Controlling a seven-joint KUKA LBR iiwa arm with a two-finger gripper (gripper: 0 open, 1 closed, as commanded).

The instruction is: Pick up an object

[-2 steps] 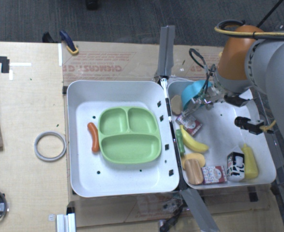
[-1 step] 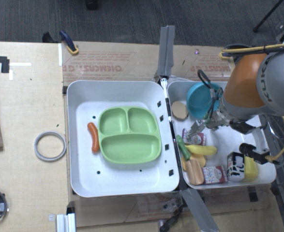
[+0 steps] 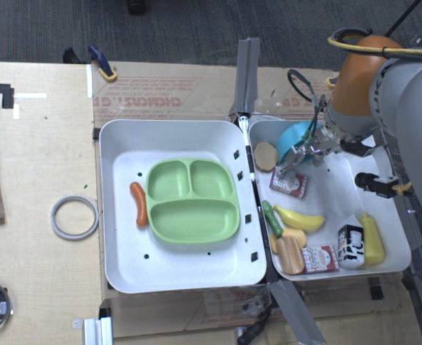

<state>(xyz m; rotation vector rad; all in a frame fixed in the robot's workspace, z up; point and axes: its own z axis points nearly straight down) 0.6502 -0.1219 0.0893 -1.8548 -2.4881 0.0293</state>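
The gripper (image 3: 297, 158) hangs low in the right bin (image 3: 340, 192), toward its 11 o'clock corner, just above a small packet (image 3: 288, 184); whether it is apart or together I cannot tell; nothing looks lifted yet, so the pick seems still to be done; a blue bowl (image 3: 293, 136) sits close at 12 o'clock of it, a banana (image 3: 300, 220) at 6 o'clock; the bin wall is near, so room is tight there; the left bin carries a green tray (image 3: 193, 201).

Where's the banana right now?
The banana lies in the right bin, near its left side, just right of the green vegetable and above the tan block.
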